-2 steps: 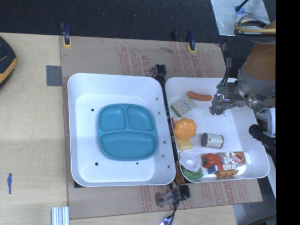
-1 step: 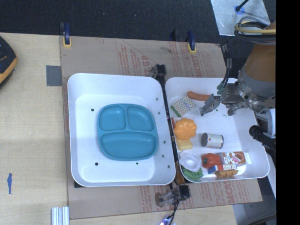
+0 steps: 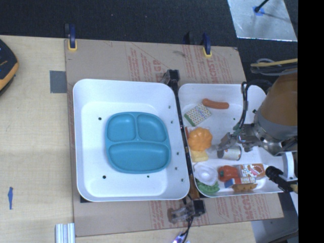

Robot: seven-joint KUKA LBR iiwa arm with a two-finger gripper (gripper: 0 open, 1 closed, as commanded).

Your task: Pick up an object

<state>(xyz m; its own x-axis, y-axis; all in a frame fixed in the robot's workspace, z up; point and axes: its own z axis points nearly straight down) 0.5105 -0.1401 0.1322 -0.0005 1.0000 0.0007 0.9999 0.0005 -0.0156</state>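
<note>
Two shallow white bins sit side by side on a brown board clamped to the surface point(image 3: 35, 135). The left bin point(image 3: 86, 135) carries a blue divided plate point(image 3: 137, 142) with three compartments, lying flat near its middle. The right bin point(image 3: 190, 92) carries a scatter of small things: a reddish sausage point(image 3: 215, 104) near the far wall, a small checkered card point(image 3: 197, 115) lying just below and left of it, an orange rounded object point(image 3: 199, 138) against the left wall with a pale yellow piece point(image 3: 198, 156) touching its near edge, a white cup-like object point(image 3: 205, 174) resting on a green piece point(image 3: 208, 188) at the near left corner, a red object point(image 3: 229, 172) just beside it, and a printed carton point(image 3: 249, 173) to the right of that, with a brown piece point(image 3: 245, 188) along the near wall. The grey arm point(image 3: 279, 110) reaches in from the right, its orange band above the right bin's right side. The tool point(image 3: 226, 147) hangs low over the middle of the right bin, just right of the orange rounded object and close to a small pale cylinder point(image 3: 233, 154); whether its grip is spread or closed, and whether it has hold of anything, cannot be made out from this angle.
</note>
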